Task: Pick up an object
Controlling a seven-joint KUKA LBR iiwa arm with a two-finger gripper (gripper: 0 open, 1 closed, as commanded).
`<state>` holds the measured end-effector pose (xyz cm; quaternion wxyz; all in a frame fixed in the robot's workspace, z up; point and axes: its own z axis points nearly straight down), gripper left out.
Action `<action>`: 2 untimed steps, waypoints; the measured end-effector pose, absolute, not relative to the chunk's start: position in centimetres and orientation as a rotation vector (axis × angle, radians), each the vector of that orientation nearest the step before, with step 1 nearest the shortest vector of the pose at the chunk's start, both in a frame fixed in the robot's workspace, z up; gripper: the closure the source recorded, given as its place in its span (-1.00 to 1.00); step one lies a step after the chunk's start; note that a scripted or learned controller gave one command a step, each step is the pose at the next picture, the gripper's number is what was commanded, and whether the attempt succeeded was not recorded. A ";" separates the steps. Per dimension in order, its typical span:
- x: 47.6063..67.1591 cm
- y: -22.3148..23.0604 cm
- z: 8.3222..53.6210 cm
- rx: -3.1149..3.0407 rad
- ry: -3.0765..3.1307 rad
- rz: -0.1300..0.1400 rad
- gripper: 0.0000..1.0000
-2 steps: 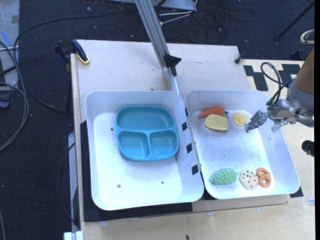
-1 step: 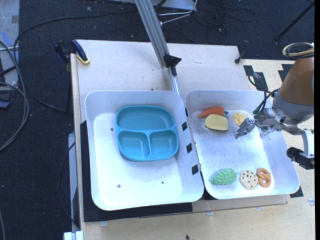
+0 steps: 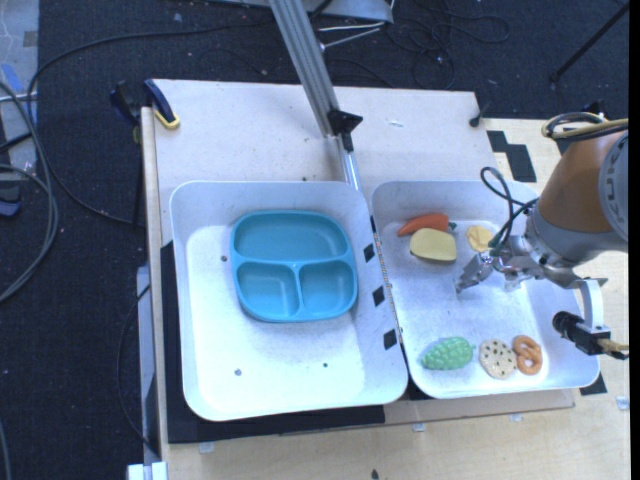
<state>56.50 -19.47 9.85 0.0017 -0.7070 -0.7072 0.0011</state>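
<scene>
The left bin (image 3: 200,368) holds a blue divided tray (image 3: 294,265) with three compartments, and I can see nothing lying in any of them.

The right bin (image 3: 440,313) holds the small food toys. Near its far side lie a red-orange pepper (image 3: 424,224) and, just beside it and touching, a yellow slice (image 3: 434,246). A small pale yellow piece (image 3: 480,237) sits close to the arm's wrist. Along the near edge, in a row, are a bumpy green piece (image 3: 446,353), a speckled cookie (image 3: 495,358) and a brown pretzel (image 3: 527,354).

The gripper (image 3: 480,270) hangs over the middle of the right bin, between the two groups of toys. Nothing sits between its fingers; how wide they stand I cannot tell from here.
</scene>
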 end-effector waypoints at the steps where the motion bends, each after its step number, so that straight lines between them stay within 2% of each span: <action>1: 56.6 -19.5 11.2 -2.222 -2.223 -0.001 1.00; 2: 56.8 -18.7 15.8 -2.222 -2.228 -0.004 1.00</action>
